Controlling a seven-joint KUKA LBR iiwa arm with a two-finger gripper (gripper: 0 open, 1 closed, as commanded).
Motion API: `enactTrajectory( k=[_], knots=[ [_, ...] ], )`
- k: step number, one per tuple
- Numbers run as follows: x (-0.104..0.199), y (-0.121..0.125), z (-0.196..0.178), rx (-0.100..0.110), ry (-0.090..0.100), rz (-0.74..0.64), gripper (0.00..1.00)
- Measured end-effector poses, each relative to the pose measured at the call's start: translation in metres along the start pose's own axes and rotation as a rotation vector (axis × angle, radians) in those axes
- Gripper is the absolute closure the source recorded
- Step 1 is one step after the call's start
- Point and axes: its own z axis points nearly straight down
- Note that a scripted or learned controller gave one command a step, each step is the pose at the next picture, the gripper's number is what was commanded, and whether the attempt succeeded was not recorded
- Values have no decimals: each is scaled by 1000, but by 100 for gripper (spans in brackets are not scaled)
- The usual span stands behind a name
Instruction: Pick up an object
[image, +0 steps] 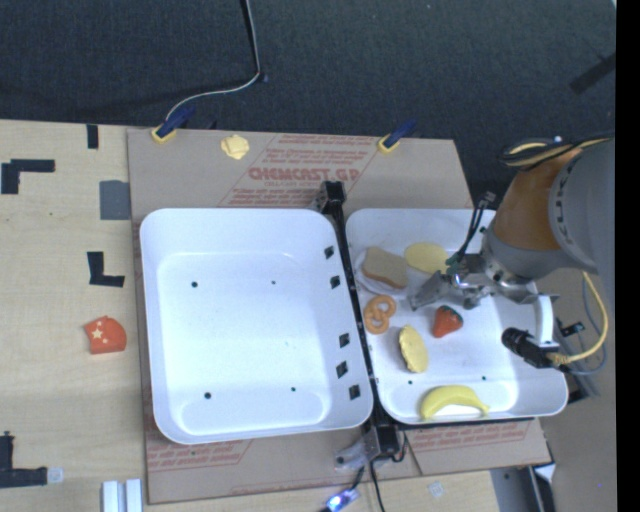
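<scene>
my pincer (440, 292) low in right bin (520, 395) | grip state: cannot tell | strawberry (447, 321) just beside, likely target | bread (384, 267) near

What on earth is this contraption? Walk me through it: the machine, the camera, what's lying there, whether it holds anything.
It is a robot arm, grey with an orange band, reaching in from the right. One fixed camera looks down at a slant on two shallow white bins. Its gripper hangs low over the right bin, beside a toy strawberry. I cannot tell whether it holds anything. That bin also has a bread slice, a pretzel, a banana and two yellowish pieces. The left bin sits alongside. A red toy lies on the bench outside.
</scene>
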Motion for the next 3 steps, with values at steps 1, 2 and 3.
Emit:
enactTrajectory(
  k=[1, 2, 3],
  knots=[
    [0, 2, -9, -1, -1, -1, 100],
    [0, 2, -10, -2, -1, -1, 0],
    [-25, 83, 0, -5, 0, -3, 0]
  ],
)
